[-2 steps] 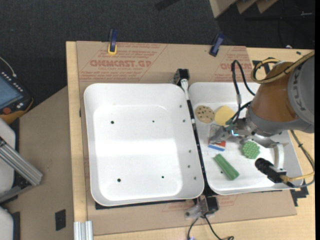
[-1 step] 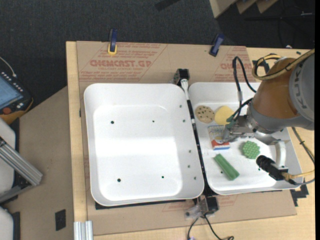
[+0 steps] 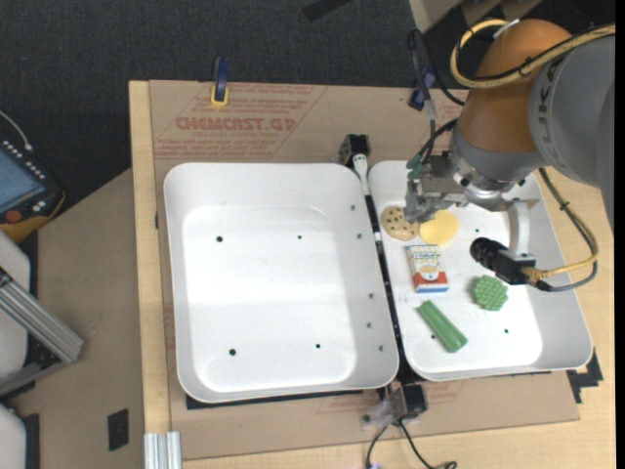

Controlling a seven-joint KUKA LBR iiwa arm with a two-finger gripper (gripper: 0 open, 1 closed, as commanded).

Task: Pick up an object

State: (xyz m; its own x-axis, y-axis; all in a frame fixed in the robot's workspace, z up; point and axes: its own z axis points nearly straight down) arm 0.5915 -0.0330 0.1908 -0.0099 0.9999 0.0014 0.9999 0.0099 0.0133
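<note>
Claw (image 3: 422,201) seen low in right bin (image 3: 547,345), upper part, just above yellow round thing (image 3: 439,229) and cookie (image 3: 395,221). Open or closed: cannot be told. Nothing seen held.

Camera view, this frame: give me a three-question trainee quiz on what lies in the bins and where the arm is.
1. True or false: the green stick lies in the left bin.
2. Which item lies nearest the gripper? A) green ball B) yellow disc C) green stick
3. Fill in: the small box with the red end lies between the cookie and the ____.

Key
1. False; it lies in the right bin.
2. B; the yellow disc sits just below the gripper.
3. Green stick.
</note>
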